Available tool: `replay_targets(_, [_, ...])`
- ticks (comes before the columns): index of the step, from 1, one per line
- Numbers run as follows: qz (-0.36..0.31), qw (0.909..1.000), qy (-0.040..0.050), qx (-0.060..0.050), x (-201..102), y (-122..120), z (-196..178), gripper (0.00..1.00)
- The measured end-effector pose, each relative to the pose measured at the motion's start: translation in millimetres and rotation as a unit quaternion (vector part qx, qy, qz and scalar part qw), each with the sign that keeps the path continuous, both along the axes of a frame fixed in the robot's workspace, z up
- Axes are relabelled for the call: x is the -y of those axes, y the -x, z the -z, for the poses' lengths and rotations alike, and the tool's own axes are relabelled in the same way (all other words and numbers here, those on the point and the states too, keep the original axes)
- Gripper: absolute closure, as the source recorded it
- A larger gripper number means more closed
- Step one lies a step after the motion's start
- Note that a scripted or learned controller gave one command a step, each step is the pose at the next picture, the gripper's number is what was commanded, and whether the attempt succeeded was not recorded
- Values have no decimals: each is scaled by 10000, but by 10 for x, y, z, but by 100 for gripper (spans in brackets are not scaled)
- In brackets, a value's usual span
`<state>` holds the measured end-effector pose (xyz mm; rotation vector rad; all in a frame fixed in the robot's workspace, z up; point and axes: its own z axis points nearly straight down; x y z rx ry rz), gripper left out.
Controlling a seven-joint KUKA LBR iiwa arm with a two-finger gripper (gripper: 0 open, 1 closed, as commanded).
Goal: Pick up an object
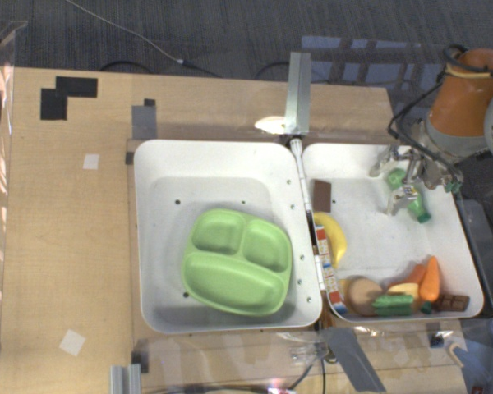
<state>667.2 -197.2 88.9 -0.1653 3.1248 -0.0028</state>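
My gripper [405,184] hangs over the upper right part of the right bin [361,179], under the orange-banded wrist [467,105]. A small green object [420,211] lies right at the gripper, partly covered by it, and another bit of green [393,179] shows on the gripper's left side. Whether the green object is held or just lies on the bin floor beneath is unclear. Lower in this bin are a yellow banana [336,236], a brown block [321,193], an orange carrot [429,278], a green vegetable [392,304] and a round tan item [361,292].
The left bin [160,220] holds a light green divided plate [238,261]. A brown bar [453,304] and a yellow piece [404,289] crowd the right bin's front corner. A metal post [299,93] stands behind the divider between the bins.
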Motion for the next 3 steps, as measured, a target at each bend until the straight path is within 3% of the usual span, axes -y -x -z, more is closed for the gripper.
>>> replay_targets(1, [-22,10000,13,63,-10,-39,-154,100])
replay_targets(2, [1065,9943,-16,57,-559,-69,-1387,100])
replay_targets(3, [1055,9944,-12,70,-553,-74,-1477,100])
